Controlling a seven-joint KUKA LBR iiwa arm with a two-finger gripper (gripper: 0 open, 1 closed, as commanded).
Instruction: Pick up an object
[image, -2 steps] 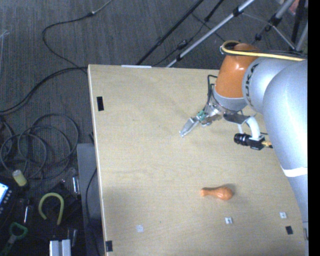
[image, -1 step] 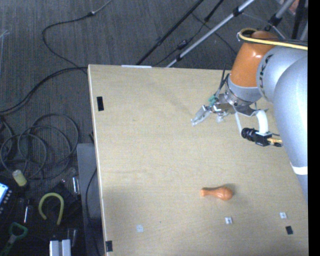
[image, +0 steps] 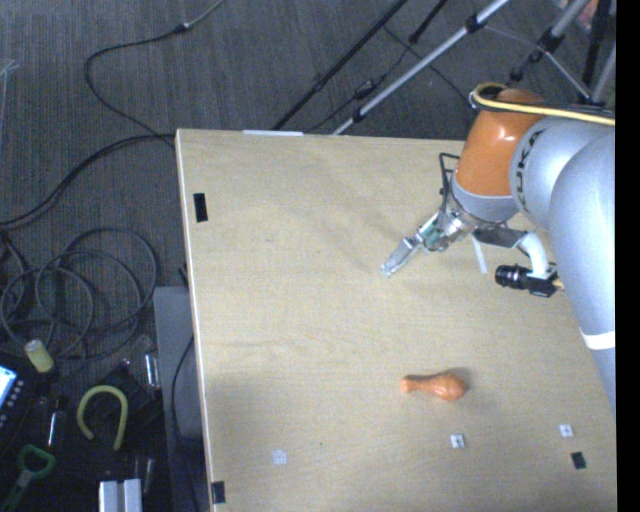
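Note:
An orange, gourd-shaped object lies on its side on the tan bench top, toward the front right, with its narrow end pointing left. My gripper hangs over the middle of the board, slanting down and to the left from the orange-banded wrist. It is well behind the orange object and apart from it, with nothing visibly in it.
Small white and black markers dot the board's front edge, and a black tag sits near its left edge. Cables and tools lie on the floor to the left. Tripod legs stand behind the bench.

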